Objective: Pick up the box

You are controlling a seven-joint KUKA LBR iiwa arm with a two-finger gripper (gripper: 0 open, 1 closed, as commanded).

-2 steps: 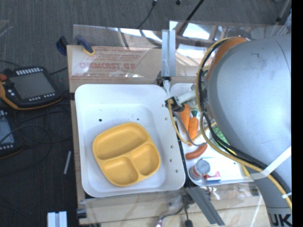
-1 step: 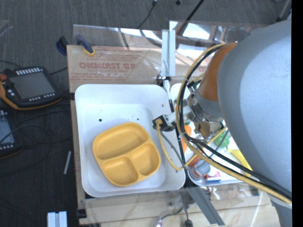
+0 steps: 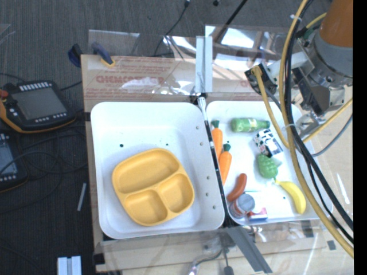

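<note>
The box (image 3: pixel 267 141), black-and-white patterned, lies in the right bin (image 3: pixel 287 208), just below the green bottle (image 3: pixel 249 124) and above the green vegetable (image 3: pixel 267 166). The gripper (image 3: pixel 321 99) hangs beyond the box's upper right; its grip state cannot be told.

The bench (image 3: pixel 137 79) bears two white bins side by side. The left bin (image 3: pixel 109 125) holds a yellow tray (image 3: pixel 152 186). The right bin (image 3: pixel 275 208) holds a box (image 3: pixel 267 142), bottle (image 3: pixel 249 125), two carrots (image 3: pixel 222 156), sausage (image 3: pixel 237 187), banana (image 3: pixel 294 196) and can (image 3: pixel 245 203).
</note>
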